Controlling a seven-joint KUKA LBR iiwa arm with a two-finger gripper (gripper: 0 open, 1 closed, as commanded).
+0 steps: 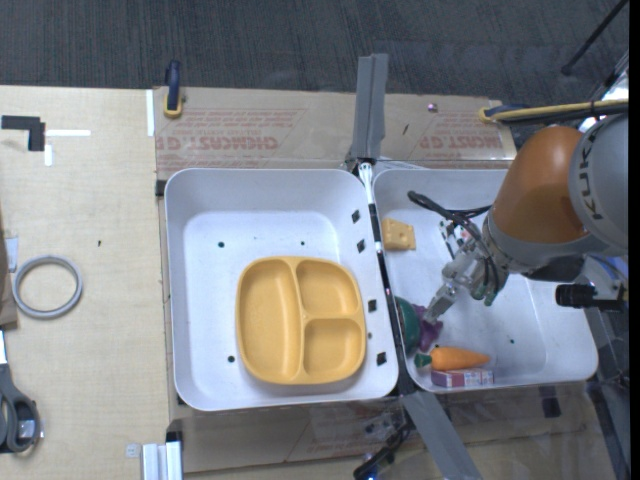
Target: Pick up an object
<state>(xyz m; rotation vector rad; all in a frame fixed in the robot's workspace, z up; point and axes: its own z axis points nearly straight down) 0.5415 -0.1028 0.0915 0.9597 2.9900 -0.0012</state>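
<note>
Lying in the right bin's (560, 353) near left corner, the carrot (460, 358) has its long axis running left to right, roughly along the bin's front wall. The gripper (441, 303) hangs just above and slightly left of the carrot, tilted down toward it; whether it is spread or closed cannot be told. A purple-and-green item (415, 323) sits touching or nearly touching the carrot's left end, a small box (462, 377) lies just in front of the carrot, and a cracker-like piece (399, 235) rests well behind it. Count: one carrot, one box, one cracker, one arm, two bins. One yellow divided plate (300, 318) lies left of the carrot, in the left bin (200, 268).
</note>
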